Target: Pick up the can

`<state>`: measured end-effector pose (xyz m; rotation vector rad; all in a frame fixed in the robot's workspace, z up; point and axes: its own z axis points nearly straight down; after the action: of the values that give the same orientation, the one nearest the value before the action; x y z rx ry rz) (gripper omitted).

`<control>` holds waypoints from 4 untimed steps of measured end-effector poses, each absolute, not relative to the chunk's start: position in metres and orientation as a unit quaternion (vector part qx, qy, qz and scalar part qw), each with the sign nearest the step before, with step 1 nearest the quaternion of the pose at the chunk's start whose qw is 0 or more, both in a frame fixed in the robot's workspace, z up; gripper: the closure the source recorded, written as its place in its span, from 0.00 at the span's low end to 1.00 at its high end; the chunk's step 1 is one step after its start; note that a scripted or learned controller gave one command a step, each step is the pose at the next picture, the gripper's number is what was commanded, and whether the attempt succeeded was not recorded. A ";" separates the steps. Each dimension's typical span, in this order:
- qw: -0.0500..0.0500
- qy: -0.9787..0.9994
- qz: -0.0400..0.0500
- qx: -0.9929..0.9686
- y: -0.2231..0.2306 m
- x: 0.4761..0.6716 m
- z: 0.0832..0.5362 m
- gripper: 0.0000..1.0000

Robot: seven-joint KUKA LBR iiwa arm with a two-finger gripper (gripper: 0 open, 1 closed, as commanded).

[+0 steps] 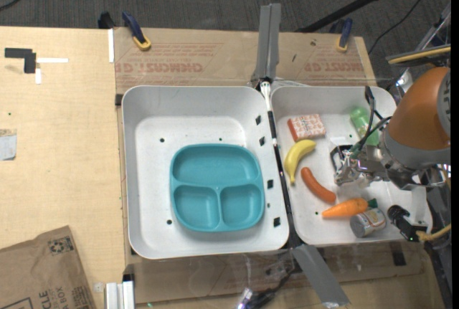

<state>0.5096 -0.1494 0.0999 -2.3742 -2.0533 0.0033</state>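
The can (367, 222), small and silver-grey with a green label edge, lies on its side near the front right corner of the right bin (305, 229). An orange carrot (345, 208) rests just left of it and touches it. My gripper (347, 168) hangs over the middle of the right bin, above and behind the can, roughly a hand's width from it. Nothing shows between its metal fingers. The arm's orange band (424, 117) sits to the right of the gripper.
The right bin also holds a banana (297, 157), a red sausage (318, 185), a pink-and-white box (307, 126) and a green object (361, 122) at the back right. A teal divided plate (217, 187) lies in the left bin (143, 157).
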 end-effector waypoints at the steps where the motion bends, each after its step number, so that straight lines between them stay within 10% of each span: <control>1: 0.001 -0.598 0.002 -0.801 -0.066 0.497 0.209 1.00; 3: 0.000 -0.533 0.003 -0.846 -0.016 0.593 0.257 1.00; 4: 0.001 -0.531 0.003 -0.847 0.006 0.553 0.267 1.00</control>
<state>0.5526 0.0062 0.2671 -2.6604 -1.6690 0.0090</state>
